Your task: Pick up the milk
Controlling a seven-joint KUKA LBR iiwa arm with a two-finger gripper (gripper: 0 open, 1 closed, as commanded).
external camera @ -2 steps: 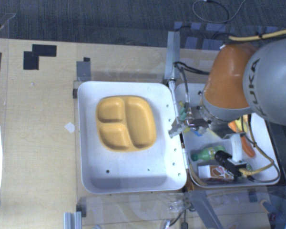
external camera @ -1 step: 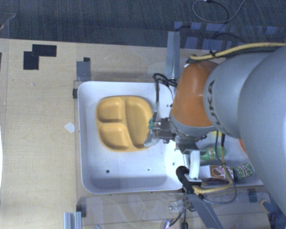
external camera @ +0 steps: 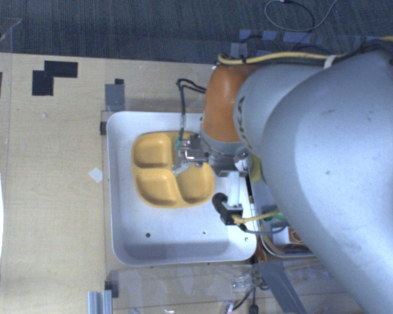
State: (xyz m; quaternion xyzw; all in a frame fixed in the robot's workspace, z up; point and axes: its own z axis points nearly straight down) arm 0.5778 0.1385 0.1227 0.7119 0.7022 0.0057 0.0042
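A yellow three-compartment tray (external camera: 162,170) lies in the left white bin (external camera: 128,195). My gripper (external camera: 188,154) hangs over the tray's right side, near where the compartments meet, below the orange wrist band (external camera: 221,106). The grey arm covers the right bin almost wholly. I cannot make out a milk carton; a small patch of coloured items (external camera: 285,231) peeks out under the arm at the right bin's near edge.
The big grey arm link (external camera: 334,175) fills the right of the view. A black cable and connector (external camera: 221,208) dangle over the left bin's right wall. Black tape marks (external camera: 52,76) lie on the wooden bench at the far left.
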